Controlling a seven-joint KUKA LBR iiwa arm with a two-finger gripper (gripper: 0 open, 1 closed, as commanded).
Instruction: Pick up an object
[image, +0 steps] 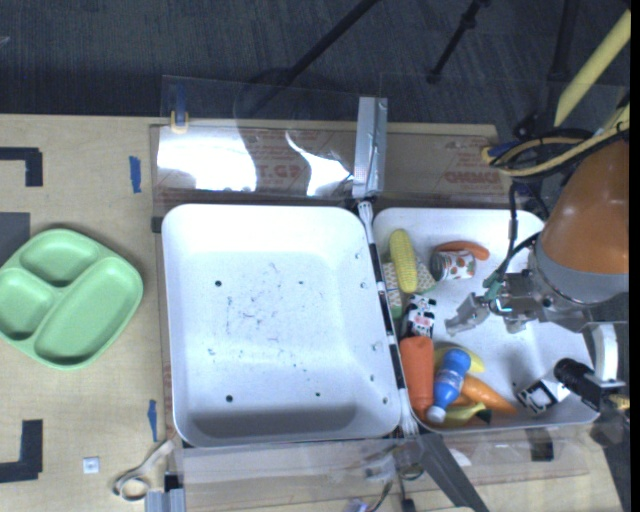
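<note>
The right bin (520, 225) holds several small objects. A yellow corn cob (403, 260) lies near its left wall, with a red and white can (456, 264) beside it. Lower down are a small black and white toy (423, 319), an orange carrot (418, 368), a blue bottle (449, 380) and another orange piece (487, 395). My gripper (478, 308) hangs over the middle of this bin, right of the toy and below the can. Nothing is visibly held in it.
The left bin (270, 310) sits beside the right one, with a raised divider between them. A green divided plate (66, 296) rests on the bench at far left. The arm's orange band (600, 215) and cables crowd the right side.
</note>
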